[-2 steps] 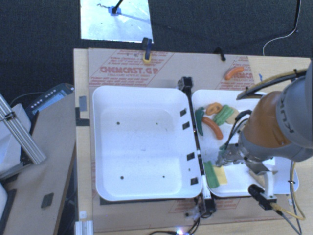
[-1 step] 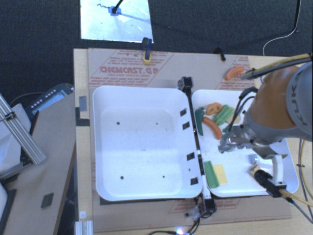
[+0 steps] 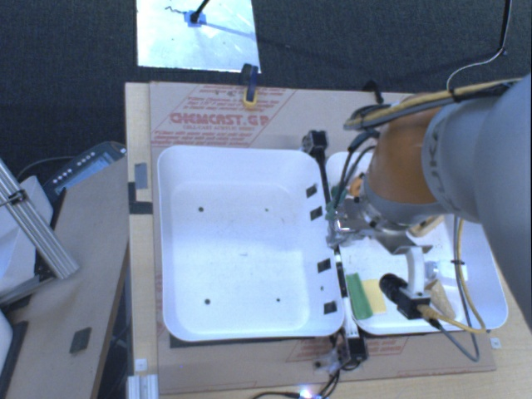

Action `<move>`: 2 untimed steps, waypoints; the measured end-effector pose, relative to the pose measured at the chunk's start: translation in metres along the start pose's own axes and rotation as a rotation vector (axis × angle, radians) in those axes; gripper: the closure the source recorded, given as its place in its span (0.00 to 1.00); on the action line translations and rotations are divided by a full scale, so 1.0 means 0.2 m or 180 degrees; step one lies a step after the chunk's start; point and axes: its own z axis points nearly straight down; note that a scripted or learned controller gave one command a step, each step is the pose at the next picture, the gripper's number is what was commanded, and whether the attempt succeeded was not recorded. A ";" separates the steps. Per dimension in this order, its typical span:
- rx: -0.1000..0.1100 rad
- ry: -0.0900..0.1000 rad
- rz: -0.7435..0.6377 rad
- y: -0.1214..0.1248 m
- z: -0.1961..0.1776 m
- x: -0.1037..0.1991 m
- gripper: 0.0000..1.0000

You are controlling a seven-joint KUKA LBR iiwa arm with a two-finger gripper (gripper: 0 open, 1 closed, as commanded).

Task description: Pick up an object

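The tool [image 3: 353, 227] hangs low over the right shallow white bin [image 3: 492, 304]; whether it is apart or together, I cannot tell. The flat green rectangular strip [image 3: 356, 296] lies near it, toward the bin's front wall, beside a flat yellow pad [image 3: 376, 300].

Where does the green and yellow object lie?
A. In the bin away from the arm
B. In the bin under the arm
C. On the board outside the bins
B: the green and yellow object rests on the floor of the bin below the arm.
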 end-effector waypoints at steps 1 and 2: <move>-0.0027 -0.0015 0.0029 0.10 -0.53 -0.22 1.00; 0.0042 -0.0003 0.0036 -0.15 0.03 -0.15 1.00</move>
